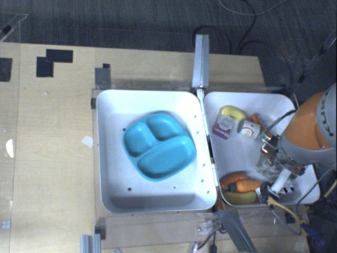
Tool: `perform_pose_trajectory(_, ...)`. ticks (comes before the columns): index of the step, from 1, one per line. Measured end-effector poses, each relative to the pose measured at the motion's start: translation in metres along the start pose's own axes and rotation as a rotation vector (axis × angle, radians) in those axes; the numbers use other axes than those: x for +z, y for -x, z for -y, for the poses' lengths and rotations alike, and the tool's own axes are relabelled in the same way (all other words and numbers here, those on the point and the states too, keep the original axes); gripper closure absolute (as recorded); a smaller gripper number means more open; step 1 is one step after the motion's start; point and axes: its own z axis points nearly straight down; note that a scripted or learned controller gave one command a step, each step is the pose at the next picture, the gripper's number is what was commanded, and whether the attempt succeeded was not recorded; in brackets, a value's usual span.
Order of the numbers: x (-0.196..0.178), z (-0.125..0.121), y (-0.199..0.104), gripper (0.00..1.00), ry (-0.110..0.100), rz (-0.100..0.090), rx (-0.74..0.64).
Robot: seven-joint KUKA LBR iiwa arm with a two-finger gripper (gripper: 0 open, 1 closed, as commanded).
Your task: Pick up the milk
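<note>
1. The grey arm with its orange band (315,121) is reaching in from the right and is hanging over the right side of the right bin (231,162).
2. The hand (271,157) is sitting below the orange band, over the bin's floor; it is blurred and partly hidden by the wrist, so I cannot tell whether it is spread or pressed together, and nothing is showing between its tips.
3. The milk (248,128), a small white carton with an orange end, is lying on its side in the upper part of the right bin, just left of the hand and apart from it.
4. A purple-and-white packet (224,125) is lying just beside the milk on its left, and a yellow banana (231,112) is curving above both of them.
5. An orange carrot (239,184) is lying at the bin's lower edge, with a yellow item (239,197) touching it from below.
6. A black-and-white object (281,185) is resting near the bin's lower right corner, below the wrist.
7. The left bin (113,157) is holding a blue divided plate (159,146) with three compartments, lying flat near its middle.
8. Both bins are sitting side by side on the wooden counter (47,141).
</note>
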Motion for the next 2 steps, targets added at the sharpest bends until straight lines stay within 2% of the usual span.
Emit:
perform_pose_trajectory(1, -0.209, 0.03, -0.047, 1.0, -0.011, 0.004, -0.326)
perform_pose_trajectory(2, -0.189, 0.067, -0.081, 1.0, -0.012, 0.0, -0.811)
